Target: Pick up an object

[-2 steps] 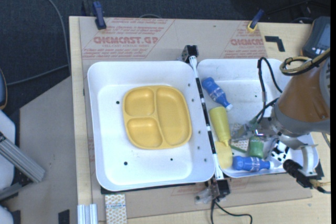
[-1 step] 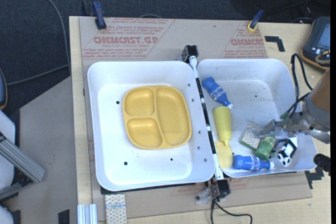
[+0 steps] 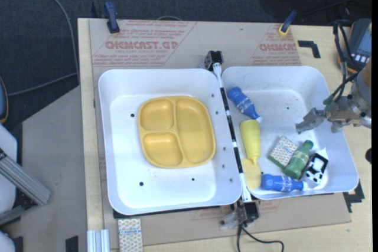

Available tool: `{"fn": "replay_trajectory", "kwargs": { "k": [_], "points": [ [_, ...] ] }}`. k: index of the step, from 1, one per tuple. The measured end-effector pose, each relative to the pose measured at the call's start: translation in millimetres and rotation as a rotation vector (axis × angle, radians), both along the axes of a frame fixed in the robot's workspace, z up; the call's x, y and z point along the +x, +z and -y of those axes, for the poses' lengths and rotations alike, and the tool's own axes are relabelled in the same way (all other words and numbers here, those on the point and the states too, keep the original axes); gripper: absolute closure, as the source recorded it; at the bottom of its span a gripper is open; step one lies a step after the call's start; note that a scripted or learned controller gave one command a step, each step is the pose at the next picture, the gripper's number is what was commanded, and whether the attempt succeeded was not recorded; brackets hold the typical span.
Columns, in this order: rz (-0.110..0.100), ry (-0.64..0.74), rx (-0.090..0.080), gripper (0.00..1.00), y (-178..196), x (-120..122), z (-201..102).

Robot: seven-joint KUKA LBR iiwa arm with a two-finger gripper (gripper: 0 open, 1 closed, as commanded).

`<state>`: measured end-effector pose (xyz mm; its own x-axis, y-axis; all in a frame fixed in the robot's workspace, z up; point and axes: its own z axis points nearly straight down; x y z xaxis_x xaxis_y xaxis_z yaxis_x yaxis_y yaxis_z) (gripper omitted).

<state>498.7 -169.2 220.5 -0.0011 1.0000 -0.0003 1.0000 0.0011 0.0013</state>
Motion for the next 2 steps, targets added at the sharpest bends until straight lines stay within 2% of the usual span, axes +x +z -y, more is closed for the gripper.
{"fn": "replay_trajectory", "kwargs": {
  "k": [1, 2],
  "points": [
    [-0.003, -0.001, 0.001, 0.00, -60.9, 7.5, 0.6],
    [-0.001, -0.001, 0.001, 0.00, -136.1, -0.9, -23.1]
  ]
}}
